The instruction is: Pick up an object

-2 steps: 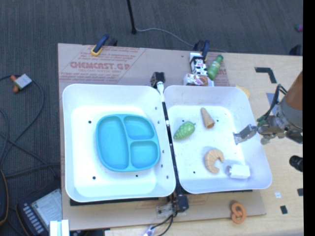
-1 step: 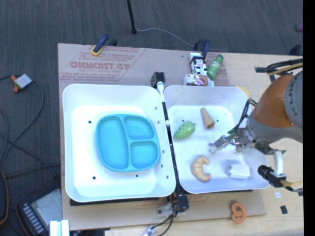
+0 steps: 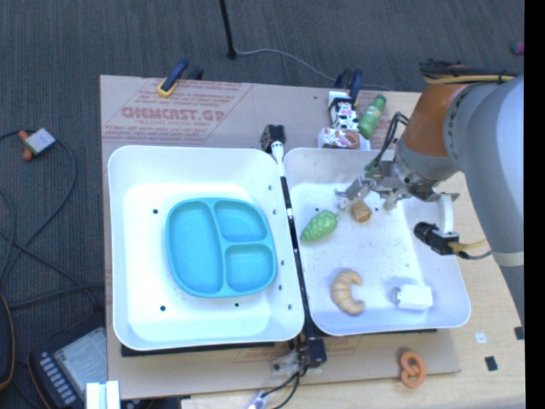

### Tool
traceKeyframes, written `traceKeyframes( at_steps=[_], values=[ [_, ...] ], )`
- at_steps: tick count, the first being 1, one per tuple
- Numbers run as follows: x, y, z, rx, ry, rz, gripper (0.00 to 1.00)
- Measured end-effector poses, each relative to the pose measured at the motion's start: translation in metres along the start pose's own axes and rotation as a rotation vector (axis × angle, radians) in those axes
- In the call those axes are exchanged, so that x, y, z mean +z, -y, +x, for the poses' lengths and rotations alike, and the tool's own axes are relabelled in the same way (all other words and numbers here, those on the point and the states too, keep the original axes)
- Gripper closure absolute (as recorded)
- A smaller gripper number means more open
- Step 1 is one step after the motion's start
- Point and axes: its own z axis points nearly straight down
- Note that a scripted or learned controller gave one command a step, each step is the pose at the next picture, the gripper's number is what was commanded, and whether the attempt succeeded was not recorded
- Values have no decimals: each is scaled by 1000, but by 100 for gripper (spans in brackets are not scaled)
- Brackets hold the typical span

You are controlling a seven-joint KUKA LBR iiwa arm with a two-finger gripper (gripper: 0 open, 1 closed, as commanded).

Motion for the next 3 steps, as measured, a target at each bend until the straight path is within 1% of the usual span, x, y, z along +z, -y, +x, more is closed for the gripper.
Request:
traceKeyframes(
  at_steps=[1, 2, 3],
  values=[
    [-11, 0, -2, 0, 5, -1, 100],
    [-85, 11, 67, -1, -3, 5, 100],
    [-148, 43, 131, 0, -3, 8, 100]
  ],
)
